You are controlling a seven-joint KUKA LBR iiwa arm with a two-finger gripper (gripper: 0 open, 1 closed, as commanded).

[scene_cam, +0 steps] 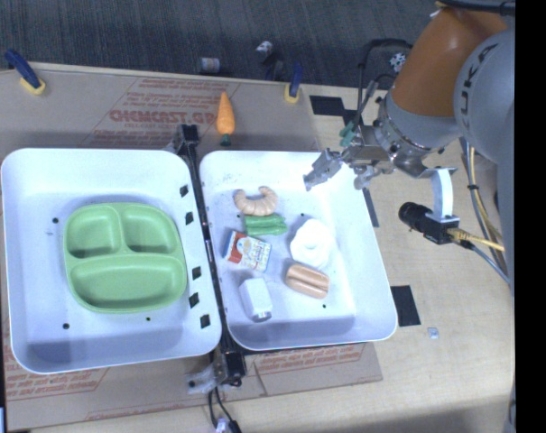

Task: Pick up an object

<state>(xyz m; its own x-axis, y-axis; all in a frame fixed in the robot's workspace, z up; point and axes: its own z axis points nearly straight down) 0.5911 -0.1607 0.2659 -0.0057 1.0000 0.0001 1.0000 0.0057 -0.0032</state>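
The pincer point(331, 168) hangs over the right bin point(367, 269) at its 1 o'clock corner, fingers apart and gripping nothing; the approach step is in hand, and the next move calls for descent toward the croissant point(256, 201) at 8 o'clock.

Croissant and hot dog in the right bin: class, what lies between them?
In the camera view, between the croissant and the hot dog lie a green bean pod and, nearer the hot dog, a white round object.
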